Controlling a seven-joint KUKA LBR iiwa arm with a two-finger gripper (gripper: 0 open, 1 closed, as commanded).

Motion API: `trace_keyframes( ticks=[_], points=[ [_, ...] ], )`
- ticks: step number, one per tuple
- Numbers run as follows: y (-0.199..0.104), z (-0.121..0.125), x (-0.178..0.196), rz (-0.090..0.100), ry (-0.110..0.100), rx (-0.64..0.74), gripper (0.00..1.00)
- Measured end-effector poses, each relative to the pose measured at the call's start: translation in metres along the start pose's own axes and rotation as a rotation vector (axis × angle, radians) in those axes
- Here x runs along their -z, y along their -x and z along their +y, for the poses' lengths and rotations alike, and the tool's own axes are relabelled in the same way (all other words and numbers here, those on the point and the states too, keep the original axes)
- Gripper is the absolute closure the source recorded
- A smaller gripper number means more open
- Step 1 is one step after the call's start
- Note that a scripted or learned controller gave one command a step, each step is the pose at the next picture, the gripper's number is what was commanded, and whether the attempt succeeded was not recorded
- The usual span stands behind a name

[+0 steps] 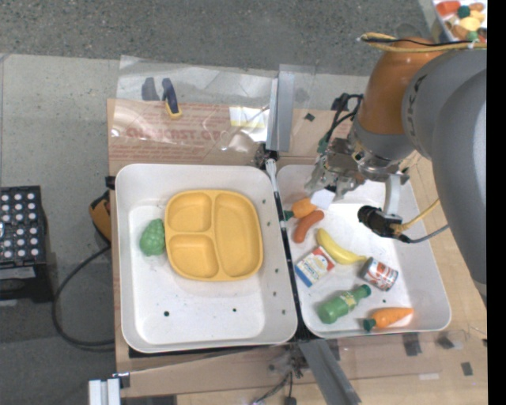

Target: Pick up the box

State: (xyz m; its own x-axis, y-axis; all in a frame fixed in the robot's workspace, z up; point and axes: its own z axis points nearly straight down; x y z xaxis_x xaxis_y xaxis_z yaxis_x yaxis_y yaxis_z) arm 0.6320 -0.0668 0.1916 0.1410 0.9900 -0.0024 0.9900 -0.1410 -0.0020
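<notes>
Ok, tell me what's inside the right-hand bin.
The right bin holds a small box, banana, sausage, can, green bottle and carrot. The arm covers its far corner.

From my station I cannot make out the fingers of the gripper (336,178); they blur into the wrist hardware and the white bin (427,261) beneath. The arm (443,95) is cut off by the right and top edges, and it covers the right bin's far right corner. The printing on the box (314,266) is too small to read, as is the label on the can (380,274). A pile of coloured items (462,14) at the top right corner is cropped and I cannot identify it. The lettering on the clear plastic sheet (190,130) behind the left bin (134,316) is washed out. The black grid object (20,237) runs off the left edge.
</notes>
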Motion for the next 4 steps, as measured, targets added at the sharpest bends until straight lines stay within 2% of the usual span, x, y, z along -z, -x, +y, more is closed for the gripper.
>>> trace_keyframes(
  ticks=[1, 2, 3, 4],
  points=[
    [0.036, 0.024, 0.041, -0.002, 0.001, -0.198, 1.0],
    [0.015, -0.011, 0.022, -0.001, -0.002, -0.294, 1.0],
    [0.009, -0.045, 0.0, 0.0, -0.002, -0.077, 1.0],
    [-0.05, -0.015, 0.0, 0.001, -0.001, -0.093, 1.0]
  ],
)
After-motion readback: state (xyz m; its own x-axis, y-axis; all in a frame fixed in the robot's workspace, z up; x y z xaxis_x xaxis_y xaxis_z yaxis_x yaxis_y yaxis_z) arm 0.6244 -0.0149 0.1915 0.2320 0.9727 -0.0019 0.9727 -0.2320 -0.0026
